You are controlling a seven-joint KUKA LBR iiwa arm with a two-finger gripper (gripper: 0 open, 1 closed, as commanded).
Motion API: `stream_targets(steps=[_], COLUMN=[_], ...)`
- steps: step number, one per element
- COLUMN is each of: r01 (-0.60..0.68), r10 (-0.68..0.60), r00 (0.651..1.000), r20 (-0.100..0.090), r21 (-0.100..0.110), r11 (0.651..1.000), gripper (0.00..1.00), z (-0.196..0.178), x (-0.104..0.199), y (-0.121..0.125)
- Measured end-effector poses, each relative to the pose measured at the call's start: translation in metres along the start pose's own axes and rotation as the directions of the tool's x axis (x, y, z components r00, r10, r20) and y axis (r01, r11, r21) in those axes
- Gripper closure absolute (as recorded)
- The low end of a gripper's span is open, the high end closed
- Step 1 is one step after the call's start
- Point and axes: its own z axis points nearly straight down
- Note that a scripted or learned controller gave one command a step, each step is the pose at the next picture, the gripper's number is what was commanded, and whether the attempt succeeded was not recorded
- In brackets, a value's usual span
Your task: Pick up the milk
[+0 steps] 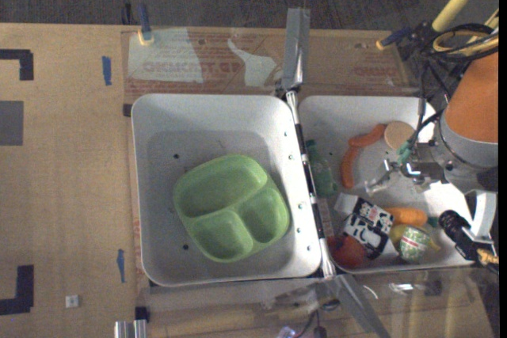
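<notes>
The milk (369, 225) is a small carton with a black-and-white pattern. It lies near the front of the right bin (333, 116), between a red tomato and an orange carrot. My gripper (394, 172) hangs over the middle of that bin, a little behind and to the right of the milk and apart from it. I see nothing held in it. The grey arm with its orange band comes in from the right.
Around the milk lie a red tomato (348, 251), a carrot (409, 215) and a yellow-green fruit (412, 243). Further back are an orange sausage (351, 158), a beige round item (398, 134) and a green item (321, 172) by the divider. The left bin (158, 131) holds a green divided plate (230, 206).
</notes>
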Motion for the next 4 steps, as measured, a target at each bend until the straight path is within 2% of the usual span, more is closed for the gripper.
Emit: stream_targets(steps=[1, 2, 3, 4], r01=[-0.189, -0.191, -0.363, -0.52], r10=[0.189, 0.191, 0.363, 0.52], r00=[0.982, 0.982, 0.932, 0.854], r20=[0.002, 0.001, -0.004, 0.001], r21=[-0.033, -0.04, -0.026, -0.001], r11=[0.981, 0.981, 0.931, 0.854], gripper=[0.0, 1.0, 1.0, 1.0], z=[0.114, 0.101, 0.104, 0.036], x=[-0.024, -0.025, -0.028, 0.009], y=[0.002, 0.004, -0.002, -0.009])
